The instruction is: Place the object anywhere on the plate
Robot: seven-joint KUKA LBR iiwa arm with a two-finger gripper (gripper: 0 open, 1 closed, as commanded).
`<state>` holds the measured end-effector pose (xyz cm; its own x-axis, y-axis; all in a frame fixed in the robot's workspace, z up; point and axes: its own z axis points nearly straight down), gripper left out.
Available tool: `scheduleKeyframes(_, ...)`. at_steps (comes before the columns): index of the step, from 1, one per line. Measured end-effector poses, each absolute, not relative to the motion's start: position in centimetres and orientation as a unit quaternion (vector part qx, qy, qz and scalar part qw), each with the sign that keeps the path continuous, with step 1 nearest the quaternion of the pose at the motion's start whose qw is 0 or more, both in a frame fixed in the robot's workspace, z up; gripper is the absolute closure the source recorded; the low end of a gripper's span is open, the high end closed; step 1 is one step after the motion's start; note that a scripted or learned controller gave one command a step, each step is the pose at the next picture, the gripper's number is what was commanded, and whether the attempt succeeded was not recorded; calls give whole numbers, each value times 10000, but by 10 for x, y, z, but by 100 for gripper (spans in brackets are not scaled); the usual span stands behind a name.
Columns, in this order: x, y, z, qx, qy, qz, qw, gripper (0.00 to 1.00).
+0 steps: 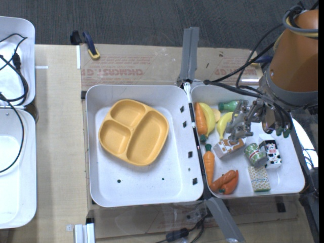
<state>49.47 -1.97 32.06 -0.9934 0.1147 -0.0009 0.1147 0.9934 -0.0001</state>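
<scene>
Plate point(133, 131) sits bare in the left bin, gripper point(242, 128) low over the toys, grip state unclear, nothing moved yet

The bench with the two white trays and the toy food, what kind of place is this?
Probably a robotics lab test bench, not a kitchen. A grey and orange robot arm reaches over two white bins, one holding a yellow divided plate, the other plastic toy food such as a carrot.

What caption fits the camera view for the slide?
KUKA arm's pincer low over toy food in the right bin; yellow three-compartment plate waits in the left bin.
</scene>
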Motion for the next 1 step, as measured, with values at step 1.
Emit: scheduleKeyframes(1,557,-86,441,1304,9915,-5,9,100)
